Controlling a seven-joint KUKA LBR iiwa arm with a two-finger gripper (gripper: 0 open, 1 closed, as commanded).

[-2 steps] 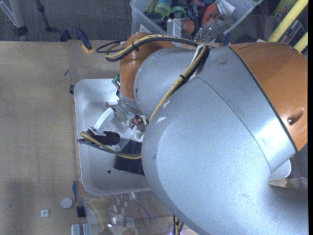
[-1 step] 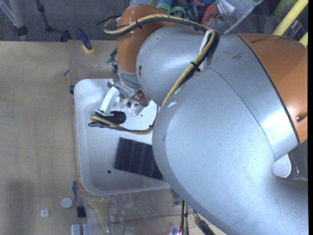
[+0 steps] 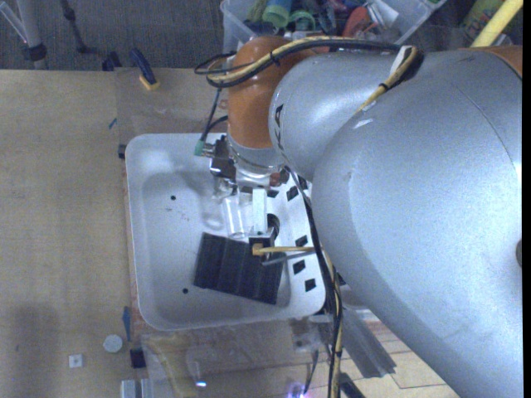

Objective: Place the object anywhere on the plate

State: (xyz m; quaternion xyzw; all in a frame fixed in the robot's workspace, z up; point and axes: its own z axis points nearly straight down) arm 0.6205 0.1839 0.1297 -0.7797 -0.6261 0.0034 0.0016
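Note:
My gripper reaches down into the white bin, over the middle of its floor and a little toward the right wall. The orange band and the grey wrist sit straight above it and cover most of it. The bare floor of the bin to the left of the gripper carries two tiny dark specks. The arm's big grey body hides the right half of the scene.
A clear tub of colourful items stands beyond the bin at the back. A small blue clamp lies on the wooden bench at the far left. A small round disc lies near the bin's front left corner.

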